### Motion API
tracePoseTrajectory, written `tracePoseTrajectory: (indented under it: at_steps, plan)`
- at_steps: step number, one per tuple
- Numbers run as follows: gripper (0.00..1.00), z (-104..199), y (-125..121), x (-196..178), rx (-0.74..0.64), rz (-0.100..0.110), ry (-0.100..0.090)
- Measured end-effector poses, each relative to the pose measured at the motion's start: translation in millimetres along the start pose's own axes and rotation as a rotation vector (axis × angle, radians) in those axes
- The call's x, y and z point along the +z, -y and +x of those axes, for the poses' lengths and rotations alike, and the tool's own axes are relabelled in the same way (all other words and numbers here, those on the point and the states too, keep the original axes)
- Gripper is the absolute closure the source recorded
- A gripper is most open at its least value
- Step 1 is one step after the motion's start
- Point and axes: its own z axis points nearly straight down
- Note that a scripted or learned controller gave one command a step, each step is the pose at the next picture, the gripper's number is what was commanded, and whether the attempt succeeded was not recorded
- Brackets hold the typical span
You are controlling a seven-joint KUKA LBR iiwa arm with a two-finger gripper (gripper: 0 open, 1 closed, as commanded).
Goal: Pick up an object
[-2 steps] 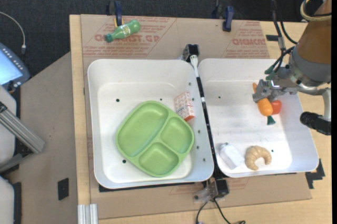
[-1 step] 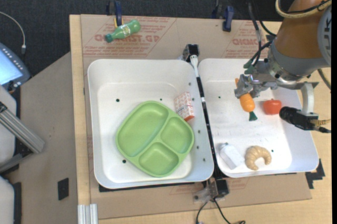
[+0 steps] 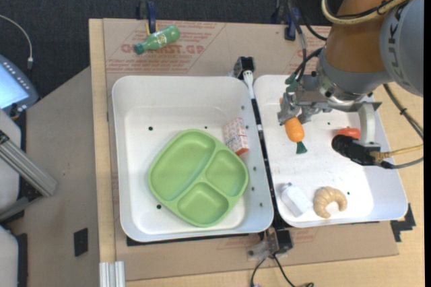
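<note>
Gripper (image 3: 293, 114) was found over the far left part of the right bin (image 3: 378, 190), directly above the carrot (image 3: 294, 131). Whether it was open or closed could not be determined from this angle, and no hold on anything could be confirmed. The carrot's orange upper end met the underside of the gripper, and its green tip pointed toward the near edge of the bin.

In the same bin, a croissant (image 3: 330, 201) lay near the front edge, with a small white packet (image 3: 294, 198) just beside it on the left.

The left bin (image 3: 135, 117) held a green divided plate (image 3: 199, 176) and a small red and white carton (image 3: 236, 136), which touched the plate's far right rim.

A green bottle (image 3: 156, 40) lay on its side on the cardboard sheet (image 3: 202, 63) beyond the left bin, well apart from everything else.
</note>
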Motion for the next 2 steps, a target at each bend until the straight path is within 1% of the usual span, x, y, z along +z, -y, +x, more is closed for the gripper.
tracePoseTrajectory:
  at_steps: [1,2]
  plan:
    - [1.00,45,2,-1,0.001,0.002,0.000]
    - [1.00,92,11,7,0.001,0.006,-0.001]
